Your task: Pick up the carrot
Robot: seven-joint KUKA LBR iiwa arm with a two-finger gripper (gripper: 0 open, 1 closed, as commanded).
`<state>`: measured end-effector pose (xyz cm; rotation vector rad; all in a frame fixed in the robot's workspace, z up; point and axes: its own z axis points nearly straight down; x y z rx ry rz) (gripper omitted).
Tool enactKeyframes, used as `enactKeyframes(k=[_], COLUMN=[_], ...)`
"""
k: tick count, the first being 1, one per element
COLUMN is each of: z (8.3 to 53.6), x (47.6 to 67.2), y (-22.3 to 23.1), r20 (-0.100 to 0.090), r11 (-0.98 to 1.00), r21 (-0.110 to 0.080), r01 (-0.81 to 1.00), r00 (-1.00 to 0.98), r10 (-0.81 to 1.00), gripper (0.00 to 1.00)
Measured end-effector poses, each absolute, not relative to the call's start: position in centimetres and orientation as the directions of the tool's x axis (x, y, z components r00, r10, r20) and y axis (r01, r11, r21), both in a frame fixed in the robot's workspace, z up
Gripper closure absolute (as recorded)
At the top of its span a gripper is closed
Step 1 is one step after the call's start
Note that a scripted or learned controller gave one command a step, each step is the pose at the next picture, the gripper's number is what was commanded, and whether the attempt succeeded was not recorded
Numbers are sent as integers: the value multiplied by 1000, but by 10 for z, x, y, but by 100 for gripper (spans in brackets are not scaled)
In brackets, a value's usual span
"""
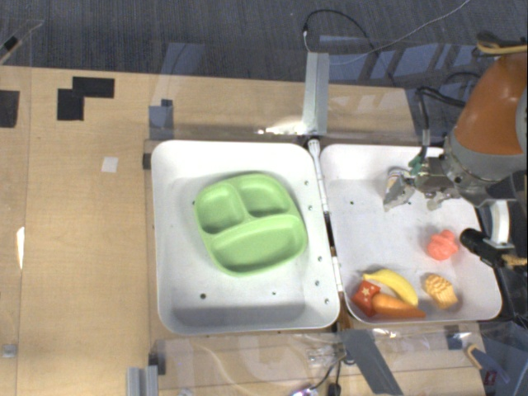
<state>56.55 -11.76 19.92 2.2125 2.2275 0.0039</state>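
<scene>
Carrot [396, 307] sits at 6 o'clock of the end effector [402, 190], which hangs released, empty; approach step, needs lowering over it.

Robot arm [493, 130]: a rounded orange band tops the wrist, with a grey, dome-like housing below it and darker grey and black fittings toward the lower right. Black cables [429, 110] loop along the arm's left side and run down to the wrist. Two-finger gripper [398, 192]: a compact metal assembly in silver-grey with small dark parts and a spot of green on its body, ending in pale grey fingers [393, 190] of angular outline.
</scene>
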Motion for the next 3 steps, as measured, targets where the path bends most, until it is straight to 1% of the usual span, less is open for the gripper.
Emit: enactKeyframes(k=[1, 2, 3], z=[211, 389, 437], x=[567, 585, 641], y=[-116, -159, -30], r20=[0, -3, -1], r11=[11, 15, 214], r21=[8, 8, 7], r01=[1000, 1000, 977], r00=[-11, -15, -214], r10=[1000, 1000, 977], gripper=[100, 100, 100])
